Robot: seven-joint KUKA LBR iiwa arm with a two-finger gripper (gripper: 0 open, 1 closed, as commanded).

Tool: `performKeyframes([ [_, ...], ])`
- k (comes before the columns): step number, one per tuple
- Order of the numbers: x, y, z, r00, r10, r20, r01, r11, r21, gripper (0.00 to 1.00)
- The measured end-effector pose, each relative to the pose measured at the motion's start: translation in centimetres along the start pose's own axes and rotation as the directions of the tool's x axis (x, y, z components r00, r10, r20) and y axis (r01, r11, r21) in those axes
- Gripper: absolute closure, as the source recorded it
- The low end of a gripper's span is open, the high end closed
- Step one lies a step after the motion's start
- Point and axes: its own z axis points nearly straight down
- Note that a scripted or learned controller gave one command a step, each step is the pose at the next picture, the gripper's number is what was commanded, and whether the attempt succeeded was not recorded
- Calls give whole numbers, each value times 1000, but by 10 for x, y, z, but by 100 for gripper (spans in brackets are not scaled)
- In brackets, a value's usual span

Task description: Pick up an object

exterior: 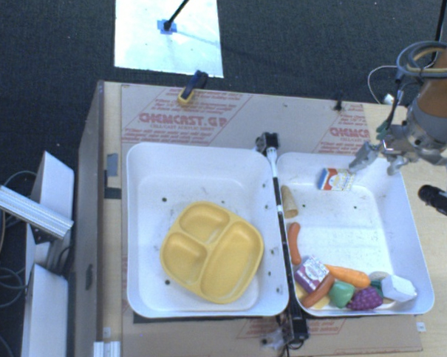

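Camera view: the arm [440, 95], grey with an orange band, enters at the upper right of the frame. Its gripper [377, 157] hangs over the far edge of the right bin [407, 212], spread and grasping nothing, just right of a small carton [334, 180] printed red, white and blue. That carton is the nearest candidate: it lies alone on bare floor at the bin's upper left, so a short shift leftward and a straight descent would probably straddle it; its flat card faces should take a pinch well. A tan cone [289, 201] lies near the divider. Along the bin's lower edge crowd smooth plastic toy foods: a sausage [295, 242], a carrot [348, 276], a purple packet [311, 275], a green block [342, 293], knobbly grapes [365, 298] and a white piece [398, 287]. These touch one another, so a grasp there risks closing on two. The left bin [148, 208] holds a glossy yellow divided plate [212, 250], broad, shallow and probably too wide to pinch.
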Motion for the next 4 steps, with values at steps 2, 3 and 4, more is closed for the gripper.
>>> performKeyframes([
  [2, 28, 20, 121, 1000, 0, 0, 0, 1000, 1, 0],
  [3, -16, 20, 120, 1000, 1, 2, -1, 1000, -2, 0],
  [4, -11, 20, 120, 1000, -1, 1, 1, 1000, -1, 0],
])
